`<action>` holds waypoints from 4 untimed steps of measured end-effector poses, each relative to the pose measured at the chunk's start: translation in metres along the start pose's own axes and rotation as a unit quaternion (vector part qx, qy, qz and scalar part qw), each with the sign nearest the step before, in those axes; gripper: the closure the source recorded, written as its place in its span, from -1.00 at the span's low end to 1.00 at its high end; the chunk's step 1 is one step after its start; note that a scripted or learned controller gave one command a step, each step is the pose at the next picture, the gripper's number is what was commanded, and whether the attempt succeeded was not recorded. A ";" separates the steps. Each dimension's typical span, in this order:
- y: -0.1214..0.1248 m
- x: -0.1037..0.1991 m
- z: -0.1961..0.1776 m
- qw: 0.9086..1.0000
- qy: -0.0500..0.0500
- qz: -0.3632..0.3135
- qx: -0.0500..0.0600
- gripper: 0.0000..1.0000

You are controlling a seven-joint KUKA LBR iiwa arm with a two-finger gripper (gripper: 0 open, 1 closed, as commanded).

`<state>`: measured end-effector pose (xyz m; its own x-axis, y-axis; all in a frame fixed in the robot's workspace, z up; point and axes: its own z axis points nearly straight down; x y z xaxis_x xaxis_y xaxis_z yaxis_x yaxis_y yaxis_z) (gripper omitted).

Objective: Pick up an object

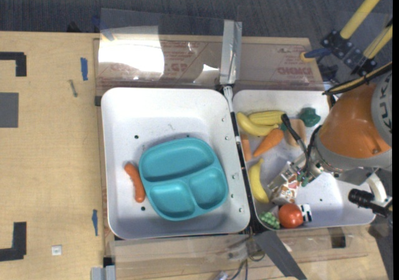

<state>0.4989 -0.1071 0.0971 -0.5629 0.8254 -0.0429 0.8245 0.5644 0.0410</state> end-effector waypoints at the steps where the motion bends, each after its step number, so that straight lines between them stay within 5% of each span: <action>1: 0.004 0.003 0.003 0.999 0.003 0.036 0.005 -1.00; 4: -0.003 0.005 0.002 0.993 0.002 0.117 0.004 -1.00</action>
<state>0.4938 -0.1050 0.0943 -0.3568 0.9337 -0.0292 0.9329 0.3578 0.0409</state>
